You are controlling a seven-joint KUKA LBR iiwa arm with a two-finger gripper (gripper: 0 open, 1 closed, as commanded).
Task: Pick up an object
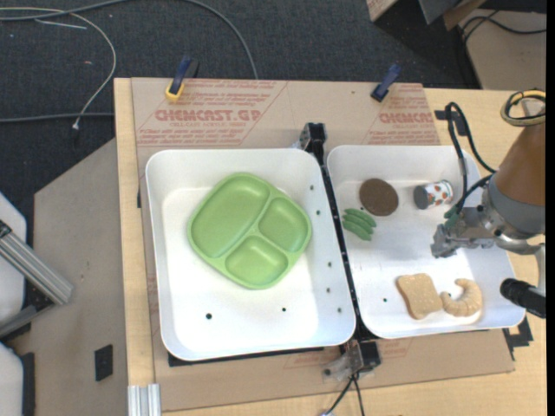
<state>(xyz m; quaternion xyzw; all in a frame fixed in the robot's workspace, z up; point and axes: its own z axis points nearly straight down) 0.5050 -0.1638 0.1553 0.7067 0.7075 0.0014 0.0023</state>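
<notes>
The right bin (390, 315) holds several small items. A round brown cookie (378, 197) lies at the back, with a green leafy piece (358, 223) to its left. At the back right lies a small grey and white can (433, 194) on its side. Toward the front sit a tan bread slice (418, 295) and a curled tan pastry (463, 301). My gripper (448, 239) hangs low over the right side of this bin, between the can and the pastry, above bare bin floor. Nothing shows held in it.
The left bin (173, 319) holds a green divided plate (250, 230). A black clamp (313, 135) sits at the back where the bins meet. The arm's orange band (529, 167) stands over the right bin's right rim. Two blue clips (180, 74) hold the cardboard.
</notes>
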